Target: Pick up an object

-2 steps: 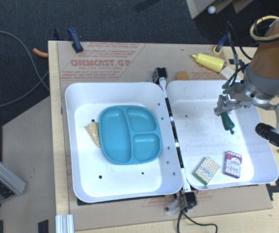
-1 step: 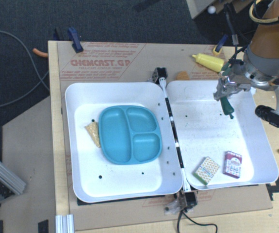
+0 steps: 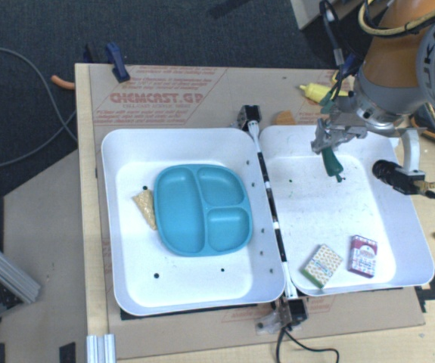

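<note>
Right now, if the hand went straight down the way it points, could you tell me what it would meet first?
Most likely the bare white floor of the right shallow bin, just below the hand. The small patterned packet and red-and-white carton lie well off that line, though depth is hard to judge.

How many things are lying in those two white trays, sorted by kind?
Blue divided plate: 1
Tan sponge-like piece tucked at the plate's left edge: 1
Small patterned boxes or packets, one greenish and one reddish: 2
Total: 4
</note>
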Action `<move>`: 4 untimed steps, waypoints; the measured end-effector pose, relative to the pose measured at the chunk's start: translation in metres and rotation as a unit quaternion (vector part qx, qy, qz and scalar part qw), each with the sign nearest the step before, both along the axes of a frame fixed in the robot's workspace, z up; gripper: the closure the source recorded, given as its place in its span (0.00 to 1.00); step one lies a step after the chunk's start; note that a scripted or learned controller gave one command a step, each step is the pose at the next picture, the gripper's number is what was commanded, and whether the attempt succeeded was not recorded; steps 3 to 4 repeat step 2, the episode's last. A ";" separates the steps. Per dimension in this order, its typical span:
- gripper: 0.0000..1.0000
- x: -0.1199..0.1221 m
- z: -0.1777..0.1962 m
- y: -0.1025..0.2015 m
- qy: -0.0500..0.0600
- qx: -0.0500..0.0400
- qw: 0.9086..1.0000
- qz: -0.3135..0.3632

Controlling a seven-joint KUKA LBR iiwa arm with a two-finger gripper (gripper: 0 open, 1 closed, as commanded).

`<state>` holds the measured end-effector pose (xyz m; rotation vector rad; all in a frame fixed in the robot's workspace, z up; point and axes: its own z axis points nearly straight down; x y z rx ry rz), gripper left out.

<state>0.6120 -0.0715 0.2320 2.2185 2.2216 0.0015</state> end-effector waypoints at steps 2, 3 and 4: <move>1.00 -0.007 0.005 0.068 0.002 0.001 1.000 0.000; 1.00 -0.007 0.005 0.068 0.002 0.001 1.000 0.000; 1.00 -0.007 0.005 0.068 0.002 0.001 1.000 0.000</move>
